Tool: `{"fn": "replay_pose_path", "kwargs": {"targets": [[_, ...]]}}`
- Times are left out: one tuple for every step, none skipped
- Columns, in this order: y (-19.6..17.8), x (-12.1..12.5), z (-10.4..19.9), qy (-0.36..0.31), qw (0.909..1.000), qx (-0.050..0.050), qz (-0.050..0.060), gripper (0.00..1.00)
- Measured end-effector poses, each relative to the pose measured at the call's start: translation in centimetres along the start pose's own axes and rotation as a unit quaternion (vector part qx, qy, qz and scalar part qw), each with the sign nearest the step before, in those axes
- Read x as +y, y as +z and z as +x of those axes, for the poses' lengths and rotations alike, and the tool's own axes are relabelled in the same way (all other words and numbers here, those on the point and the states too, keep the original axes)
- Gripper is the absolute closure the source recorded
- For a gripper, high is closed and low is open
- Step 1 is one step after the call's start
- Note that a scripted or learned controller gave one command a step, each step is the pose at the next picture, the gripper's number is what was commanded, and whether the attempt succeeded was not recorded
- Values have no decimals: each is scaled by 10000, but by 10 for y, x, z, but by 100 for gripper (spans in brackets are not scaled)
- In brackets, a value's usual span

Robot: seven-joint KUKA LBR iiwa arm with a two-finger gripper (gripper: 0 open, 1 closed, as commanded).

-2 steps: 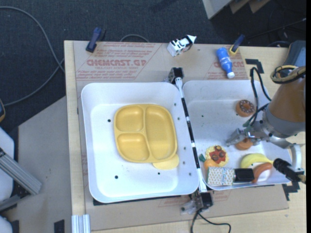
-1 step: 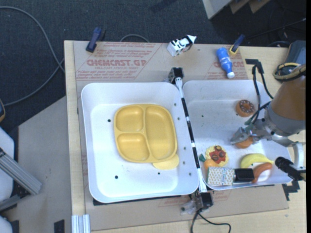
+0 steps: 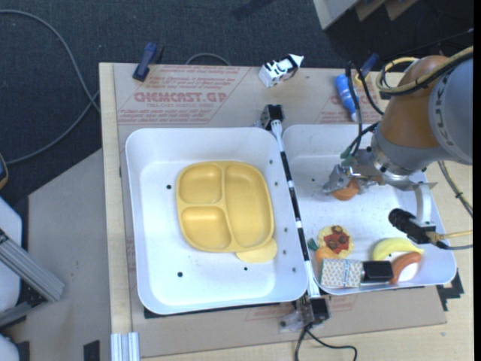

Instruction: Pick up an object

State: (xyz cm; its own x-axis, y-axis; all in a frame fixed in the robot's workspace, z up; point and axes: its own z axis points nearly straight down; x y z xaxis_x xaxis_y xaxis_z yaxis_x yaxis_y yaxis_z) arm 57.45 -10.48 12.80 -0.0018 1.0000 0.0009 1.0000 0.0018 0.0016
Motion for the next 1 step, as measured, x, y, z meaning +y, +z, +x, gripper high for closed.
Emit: {"fn": "replay_pose_path", "kwargs": {"targets": [[-57, 86, 77, -4, 10000, -1, -4, 100]]}}
